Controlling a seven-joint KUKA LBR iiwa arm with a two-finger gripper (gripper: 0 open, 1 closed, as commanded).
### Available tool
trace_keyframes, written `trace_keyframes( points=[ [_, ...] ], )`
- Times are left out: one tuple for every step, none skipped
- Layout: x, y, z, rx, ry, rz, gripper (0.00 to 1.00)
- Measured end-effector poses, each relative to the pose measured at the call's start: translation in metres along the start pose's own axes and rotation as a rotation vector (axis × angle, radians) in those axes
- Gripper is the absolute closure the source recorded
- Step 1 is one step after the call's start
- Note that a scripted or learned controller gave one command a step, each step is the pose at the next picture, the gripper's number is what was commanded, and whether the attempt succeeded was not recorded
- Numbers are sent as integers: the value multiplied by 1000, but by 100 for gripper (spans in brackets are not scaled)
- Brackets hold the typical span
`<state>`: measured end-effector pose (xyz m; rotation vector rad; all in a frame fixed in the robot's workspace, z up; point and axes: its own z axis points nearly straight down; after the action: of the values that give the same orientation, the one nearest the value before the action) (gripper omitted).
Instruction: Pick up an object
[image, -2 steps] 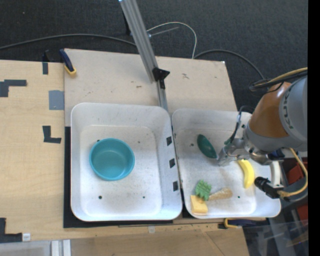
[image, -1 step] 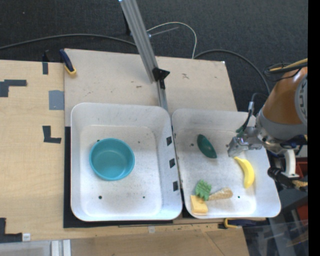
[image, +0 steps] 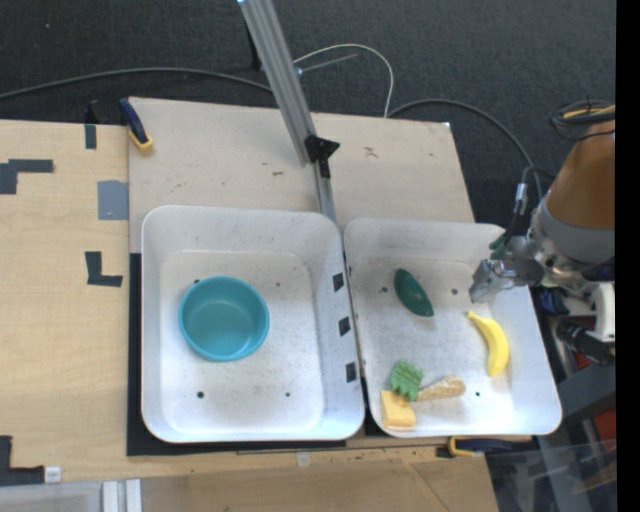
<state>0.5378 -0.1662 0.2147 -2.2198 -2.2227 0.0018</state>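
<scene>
The banana (image: 490, 342) lies in the right bin (image: 520, 415), near its right wall, curved and running roughly top to bottom of the view. Just above it and a little to the left hangs the gripper (image: 484, 282), over the bin's upper right part, apart from the banana and with nothing seen between its tips; how far it is spread cannot be told from this angle. The arm (image: 585, 200), grey with an orange band, reaches in from the right. Left of the banana lies a dark green oval object (image: 412, 292), well apart from it. Toward the bin's front edge sit a small green leafy toy (image: 406, 379), a tan stick-like piece (image: 441, 389) touching it, and a yellow block (image: 397, 410) just below. The left bin (image: 160, 300) holds a teal bowl (image: 224, 318), upright.
</scene>
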Motion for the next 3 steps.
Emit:
trace_keyframes(
  points=[
    [3,1,-63,-7,-1,-1,100],
    [51,14,-65,-1,2,-5,100],
    [105,31,-44,2,2,-5,100]
  ],
)
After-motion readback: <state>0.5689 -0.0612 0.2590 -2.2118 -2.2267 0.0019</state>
